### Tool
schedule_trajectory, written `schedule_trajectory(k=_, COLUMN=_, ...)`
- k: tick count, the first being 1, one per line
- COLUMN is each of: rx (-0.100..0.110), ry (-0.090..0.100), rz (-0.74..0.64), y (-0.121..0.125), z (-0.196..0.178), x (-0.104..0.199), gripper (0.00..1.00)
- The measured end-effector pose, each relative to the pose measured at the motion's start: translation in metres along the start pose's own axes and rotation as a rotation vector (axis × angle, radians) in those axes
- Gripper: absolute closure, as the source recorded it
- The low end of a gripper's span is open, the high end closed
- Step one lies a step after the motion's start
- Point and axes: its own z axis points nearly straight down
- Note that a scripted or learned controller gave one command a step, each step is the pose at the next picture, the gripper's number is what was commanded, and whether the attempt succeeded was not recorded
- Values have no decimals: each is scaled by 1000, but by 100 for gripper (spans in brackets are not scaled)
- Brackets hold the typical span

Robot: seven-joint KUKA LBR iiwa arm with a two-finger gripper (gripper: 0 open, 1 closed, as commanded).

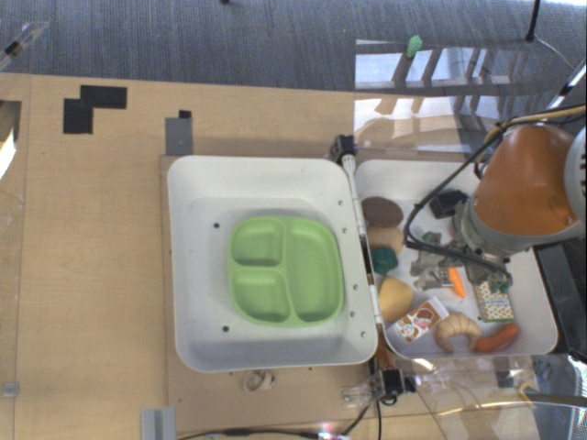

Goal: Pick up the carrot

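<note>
In the left white bin (188,273) a green sectioned plate (286,269) lay flat, its three compartments bare. Beside that plate, across the divider, the right white bin (541,324) held a clutter of toy food. Farthest from the plate's near edge sat a brown round piece (382,211), with a pale piece just under it and a small dark teal item (384,259) touching the bin's wall closest to the plate. A yellow wedge (395,297) lay below that, then a white packet with red print (419,323), a tan croissant (456,330) and a reddish sausage (496,338) along the bin's front wall. A small printed carton (493,302) stood just above the sausage.

The arm's orange band (518,186) hung over the right bin, well away from the plate. Beneath it the gripper (438,266) was low among the items. The carrot (456,281), a short orange sliver, lay on the bin floor just beside the gripper's grey tips, on their side away from the plate, between them and the carton. Whether the claw was spread or closed could not be told from this angle, and the carrot did not appear between its tips.
</note>
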Motion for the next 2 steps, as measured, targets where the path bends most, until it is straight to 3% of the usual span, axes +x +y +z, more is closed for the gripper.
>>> schedule_trajectory(k=1, rx=0, ry=1, rz=0, y=0, z=0, x=0, gripper=0)
schedule_trajectory(k=2, rx=0, ry=8, rz=147, y=-16, z=17, x=-4, gripper=0)
